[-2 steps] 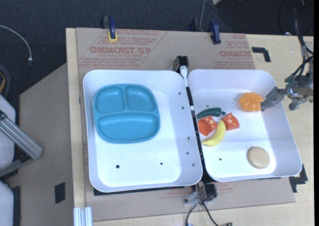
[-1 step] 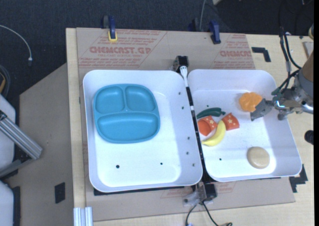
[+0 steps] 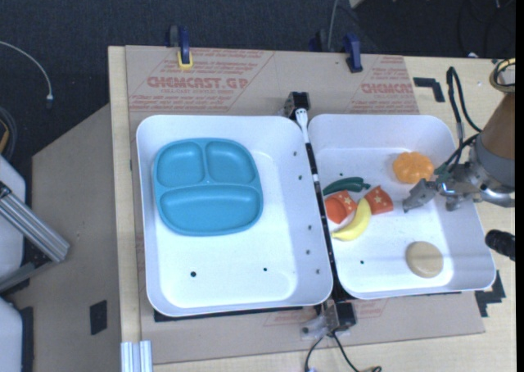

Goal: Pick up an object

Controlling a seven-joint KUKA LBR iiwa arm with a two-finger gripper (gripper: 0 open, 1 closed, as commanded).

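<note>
bins: 2 | left bin point(image 3: 164, 280): 1 blue divided plate point(image 3: 210, 187), toward its far-left corner | right bin point(image 3: 385, 280): 5 toy foods — orange point(image 3: 412, 167), tan round point(image 3: 425, 259), banana point(image 3: 354, 224), red strawberry point(image 3: 340, 206), red wedge point(image 3: 379, 200) | gripper point(image 3: 427, 192): near right edge, jaw spread unclear, nothing seen held

Looks like a robotics lab: cardboard-covered worktop point(image 3: 246, 75) held by blue clamps point(image 3: 182, 43), two white bins point(image 3: 155, 198) bolted side by side, loose cables point(image 3: 454, 100), dark carpet point(image 3: 82, 2).
</note>
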